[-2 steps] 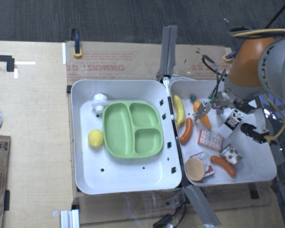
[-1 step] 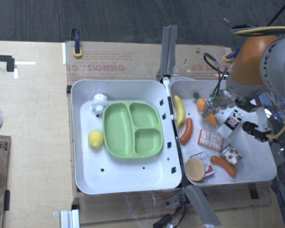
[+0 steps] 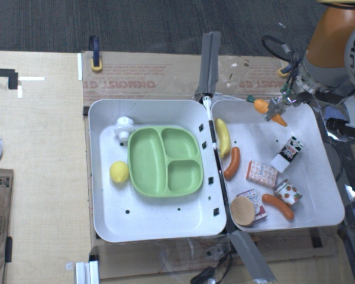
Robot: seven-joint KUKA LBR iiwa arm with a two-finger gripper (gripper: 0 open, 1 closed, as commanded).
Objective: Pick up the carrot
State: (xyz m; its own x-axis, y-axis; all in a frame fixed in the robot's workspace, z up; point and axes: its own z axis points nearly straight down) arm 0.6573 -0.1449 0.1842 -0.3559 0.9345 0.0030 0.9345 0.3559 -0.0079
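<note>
Viewing from above: located carrot point(image 3: 268, 112) at far edge of right bin point(image 3: 328, 176), directly at jaws of gripper point(image 3: 279, 106). Could not tell whether jaws were apart or clamped. Advised confirming grip before lifting straight up, clear of bin wall.

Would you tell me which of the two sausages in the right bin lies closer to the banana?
The upper sausage, just below the banana by the bin divider; the other sausage lies near the bin's front right corner.
</note>
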